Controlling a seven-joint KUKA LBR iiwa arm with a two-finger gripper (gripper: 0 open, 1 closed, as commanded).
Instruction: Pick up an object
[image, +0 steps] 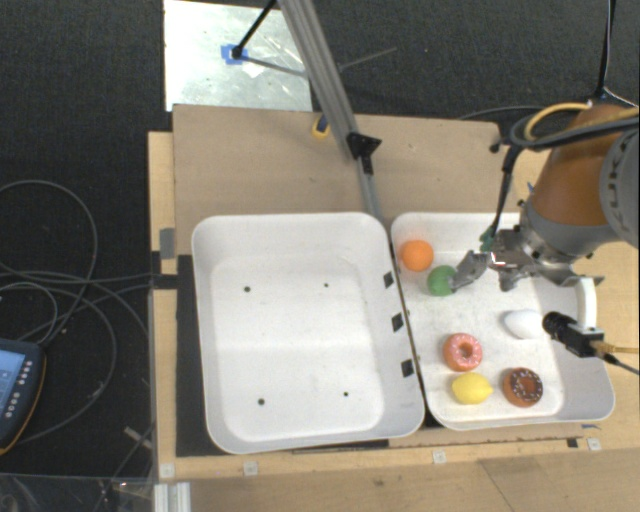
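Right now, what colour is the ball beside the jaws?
Green, seen in the camera view, beside an orange ball.

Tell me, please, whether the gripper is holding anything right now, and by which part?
Cannot be told: the gripper sits beside the green ball, but nothing is seen between its fingers.

My bench (250, 165): tan board top, sitting on dark carpet. Two shallow white bins directly on it, side by side, rims touching: left bin (215, 240), right bin (590, 405). Dark strip (185, 350) beside left bin's outer edge, possibly mat. Slanted grey pole (335, 95) crosses bench's far edge.
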